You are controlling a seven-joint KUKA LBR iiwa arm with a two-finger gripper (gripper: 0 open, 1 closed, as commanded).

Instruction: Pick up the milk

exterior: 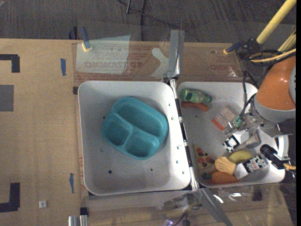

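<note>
grey arm [277, 91] reaching from right, gripper [244, 134] lowered

I can't make out the gripper [244, 134] clearly: its fingers blur into the clutter, so open or shut is beyond me. The arm [277, 91] is cut off at the right edge. A black-and-white carton [233, 141] sits partly under the gripper, and a second one [254, 165] lies half hidden by a black part; I can't tell which is the milk. The small items at the bin's [188, 140] lower end overlap, too blurred to name.
</note>
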